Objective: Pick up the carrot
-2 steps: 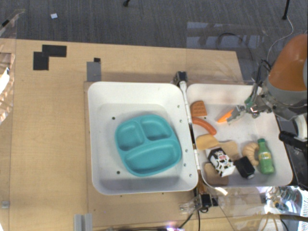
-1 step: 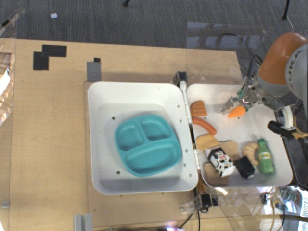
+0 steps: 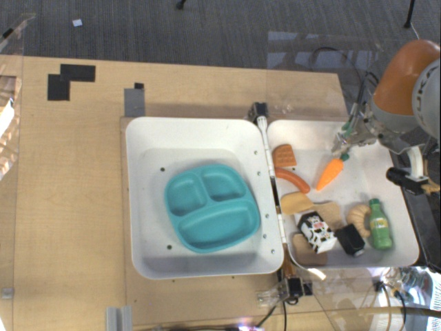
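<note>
The orange carrot [image 3: 330, 174] lies tilted in the upper middle of the right bin [image 3: 406, 257], its green top pointing up and to the right. My gripper [image 3: 349, 141] hangs over the bin's upper right part, just above and to the right of the carrot's green end. Whether it touches the carrot is not clear from this angle. The grey arm with its orange band reaches in from the right edge.
The right bin also holds a waffle piece [image 3: 284, 156], a red sausage [image 3: 293, 179], a bread slice [image 3: 296, 202], a cow-print carton [image 3: 315, 231], a black block [image 3: 349, 240], a pretzel [image 3: 358, 216] and a green bottle [image 3: 378, 224]. A teal divided plate [image 3: 212, 207] lies in the left bin [image 3: 138, 185].
</note>
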